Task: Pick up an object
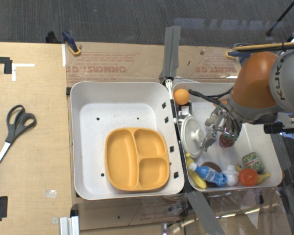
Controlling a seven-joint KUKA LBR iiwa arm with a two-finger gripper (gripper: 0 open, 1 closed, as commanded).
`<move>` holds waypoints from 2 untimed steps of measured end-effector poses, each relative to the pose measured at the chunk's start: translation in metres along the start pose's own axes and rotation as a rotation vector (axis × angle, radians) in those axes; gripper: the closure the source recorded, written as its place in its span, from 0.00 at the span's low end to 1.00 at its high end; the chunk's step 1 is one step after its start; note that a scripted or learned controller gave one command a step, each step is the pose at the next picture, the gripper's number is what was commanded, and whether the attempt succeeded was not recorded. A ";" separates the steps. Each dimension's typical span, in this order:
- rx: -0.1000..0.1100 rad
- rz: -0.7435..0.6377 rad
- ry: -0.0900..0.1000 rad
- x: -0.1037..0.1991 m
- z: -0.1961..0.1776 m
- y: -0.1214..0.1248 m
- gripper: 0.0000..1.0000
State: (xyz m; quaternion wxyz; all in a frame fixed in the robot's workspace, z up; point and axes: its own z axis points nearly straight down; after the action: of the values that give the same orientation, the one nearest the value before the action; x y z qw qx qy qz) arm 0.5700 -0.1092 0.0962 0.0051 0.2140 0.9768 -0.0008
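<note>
My gripper [213, 138] hangs low over the middle of the right bin [270, 146], open, with nothing visibly between its fingers. A dark red rounded object [228, 140] lies just to its right, and a shiny silver round lid [191, 134] just to its left. Further objects in this bin are an orange ball [181, 96] at the back left, a blue bottle [210, 175], a yellow banana [197, 179], a green can [252, 160] and an orange-red round fruit [248, 176] along the front.
The left bin [88, 131] holds a yellow divided plate [137, 158]. Scissors [14, 126] lie on the bench at the far left. The arm's orange band [255, 80] looms over the right bin's back right.
</note>
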 end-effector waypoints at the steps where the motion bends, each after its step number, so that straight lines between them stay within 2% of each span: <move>1: 0.000 0.035 0.007 0.025 0.003 -0.068 0.00; 2: 0.000 0.074 0.004 -0.021 0.003 -0.114 0.00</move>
State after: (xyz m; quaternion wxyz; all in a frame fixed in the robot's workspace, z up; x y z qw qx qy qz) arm 0.5412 -0.2220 0.0937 0.0029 0.2502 0.9682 -0.0003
